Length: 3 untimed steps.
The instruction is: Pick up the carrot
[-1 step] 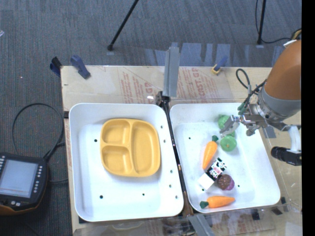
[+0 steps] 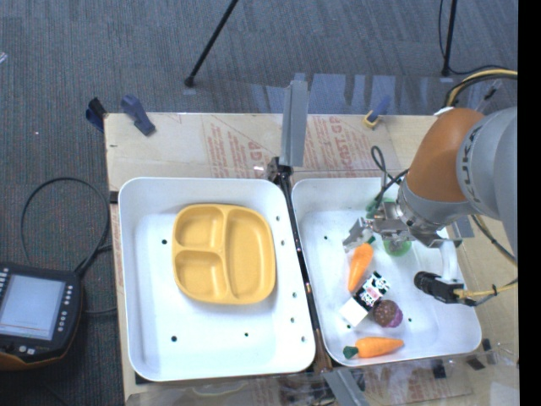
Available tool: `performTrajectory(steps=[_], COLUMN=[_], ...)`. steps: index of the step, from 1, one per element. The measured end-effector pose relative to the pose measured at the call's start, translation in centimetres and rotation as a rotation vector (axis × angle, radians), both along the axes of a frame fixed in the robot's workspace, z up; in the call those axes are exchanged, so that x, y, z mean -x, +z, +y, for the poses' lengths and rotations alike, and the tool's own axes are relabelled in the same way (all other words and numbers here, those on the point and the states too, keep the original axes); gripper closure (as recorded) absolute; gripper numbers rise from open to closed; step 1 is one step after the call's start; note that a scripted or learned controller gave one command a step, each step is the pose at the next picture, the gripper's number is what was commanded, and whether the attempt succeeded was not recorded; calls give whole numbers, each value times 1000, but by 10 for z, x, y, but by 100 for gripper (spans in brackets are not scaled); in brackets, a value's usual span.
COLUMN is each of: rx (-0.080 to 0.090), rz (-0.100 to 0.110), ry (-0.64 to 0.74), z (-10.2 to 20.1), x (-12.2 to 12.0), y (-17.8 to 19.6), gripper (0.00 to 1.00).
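Two orange carrots lie in the right bin (image 2: 325,227). One carrot (image 2: 360,266) is tilted upright near the bin's middle, and the other carrot (image 2: 376,346) lies flat by the front rim, its green end to the left. My gripper (image 2: 370,231) hangs just above the top end of the middle carrot, reaching in from the right. No carrot shows between its parts.
A black-and-white carton (image 2: 366,299) and a dark purple round thing (image 2: 388,313) lie between the two carrots. A green thing (image 2: 396,245) sits partly under the wrist. In the left bin (image 2: 144,311) lies a yellow divided plate (image 2: 225,253).
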State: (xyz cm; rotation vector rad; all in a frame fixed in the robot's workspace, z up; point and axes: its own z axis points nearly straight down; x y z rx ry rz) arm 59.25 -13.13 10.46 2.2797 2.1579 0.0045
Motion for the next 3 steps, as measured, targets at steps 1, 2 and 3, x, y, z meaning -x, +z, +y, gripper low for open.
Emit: performTrajectory(steps=[1,2,3], rx=[-2,-2,-2], rz=[11,6,11], ry=[19,279,344], z=[20,51,22], x=[22,36,49], y=[-19,27,-20], gripper=[0,0,0])
